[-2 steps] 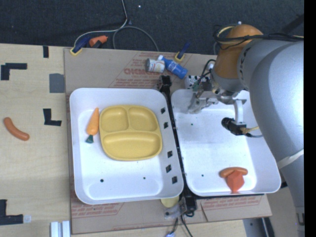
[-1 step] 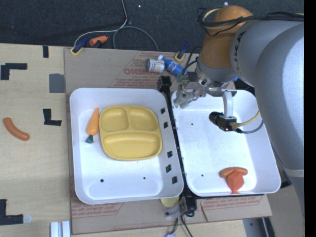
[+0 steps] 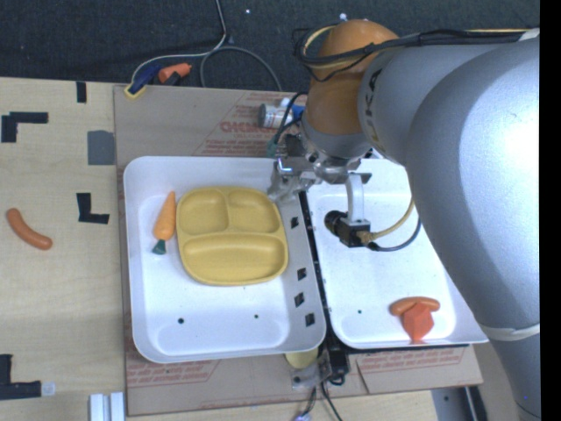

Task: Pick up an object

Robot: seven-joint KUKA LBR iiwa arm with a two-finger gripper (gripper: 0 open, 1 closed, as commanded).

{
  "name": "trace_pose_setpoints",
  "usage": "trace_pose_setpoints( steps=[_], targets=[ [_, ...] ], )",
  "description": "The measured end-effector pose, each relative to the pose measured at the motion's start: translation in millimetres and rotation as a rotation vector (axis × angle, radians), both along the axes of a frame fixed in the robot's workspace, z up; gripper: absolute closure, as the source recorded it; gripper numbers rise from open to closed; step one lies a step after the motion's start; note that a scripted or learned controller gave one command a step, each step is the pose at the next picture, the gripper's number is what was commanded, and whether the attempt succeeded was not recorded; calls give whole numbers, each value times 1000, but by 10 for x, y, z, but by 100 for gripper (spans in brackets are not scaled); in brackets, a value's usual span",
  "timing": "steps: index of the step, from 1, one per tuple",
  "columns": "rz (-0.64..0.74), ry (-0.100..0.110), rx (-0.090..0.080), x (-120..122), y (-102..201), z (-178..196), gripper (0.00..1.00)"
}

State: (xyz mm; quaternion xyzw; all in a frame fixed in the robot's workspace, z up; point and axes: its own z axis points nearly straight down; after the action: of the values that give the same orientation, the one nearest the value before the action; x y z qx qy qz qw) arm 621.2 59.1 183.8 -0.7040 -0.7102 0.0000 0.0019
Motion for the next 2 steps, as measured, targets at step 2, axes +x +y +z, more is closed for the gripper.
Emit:
trace_pose_setpoints(
  steps=[2],
  targets=[
    [3,-3,2,-527,413,688,100]
  ],
)
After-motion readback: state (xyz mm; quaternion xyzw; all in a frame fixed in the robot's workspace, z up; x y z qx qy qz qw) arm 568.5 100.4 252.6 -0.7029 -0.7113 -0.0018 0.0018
